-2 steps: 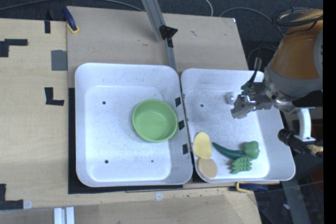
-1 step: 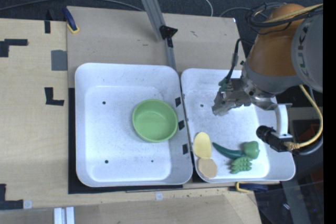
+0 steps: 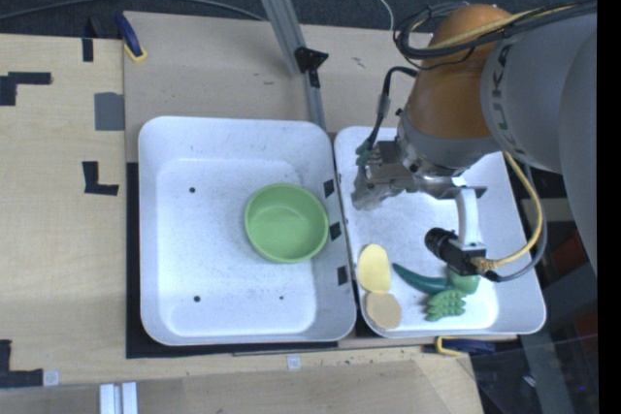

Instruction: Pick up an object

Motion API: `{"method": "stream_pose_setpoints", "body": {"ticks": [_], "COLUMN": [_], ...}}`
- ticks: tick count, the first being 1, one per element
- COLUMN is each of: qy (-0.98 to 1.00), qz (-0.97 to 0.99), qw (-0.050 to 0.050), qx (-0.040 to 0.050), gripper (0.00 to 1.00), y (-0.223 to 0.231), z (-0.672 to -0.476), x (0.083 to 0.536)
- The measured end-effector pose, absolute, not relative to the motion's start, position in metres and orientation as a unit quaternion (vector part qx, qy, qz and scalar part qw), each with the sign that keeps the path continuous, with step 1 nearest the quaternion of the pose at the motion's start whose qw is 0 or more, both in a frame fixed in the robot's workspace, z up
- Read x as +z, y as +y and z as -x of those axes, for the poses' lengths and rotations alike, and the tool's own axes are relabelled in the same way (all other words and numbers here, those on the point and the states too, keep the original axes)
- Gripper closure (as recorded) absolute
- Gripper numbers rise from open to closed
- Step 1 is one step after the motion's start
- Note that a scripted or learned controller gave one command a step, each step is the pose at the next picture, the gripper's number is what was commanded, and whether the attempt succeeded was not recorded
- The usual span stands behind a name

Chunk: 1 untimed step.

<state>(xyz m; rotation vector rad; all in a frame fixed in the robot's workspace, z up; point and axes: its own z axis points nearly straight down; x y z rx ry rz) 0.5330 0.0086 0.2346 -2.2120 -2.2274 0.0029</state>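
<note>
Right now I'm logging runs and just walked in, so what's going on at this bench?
A grey KUKA arm reaches in over the right bin, with its gripper low near that bin's upper left corner. I cannot tell whether it holds anything. At the bin's near edge lie a yellow piece, a tan round piece, a dark green pepper-like piece and a light green leafy toy. The left bin holds a green bowl.

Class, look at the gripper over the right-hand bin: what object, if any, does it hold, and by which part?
It cannot be told. The gripper hangs over the right bin, apart from the yellow piece and green toys lying there.
</note>
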Motion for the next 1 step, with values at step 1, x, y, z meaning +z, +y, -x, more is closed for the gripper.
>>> {"method": "stream_pose_setpoints", "body": {"ticks": [1], "qy": [-0.709], "qz": [0.705], "qw": [0.001], "qx": [0.001], "gripper": [1.0], "y": [0.0537], "z": [-0.5383], "x": [0.2265]}}
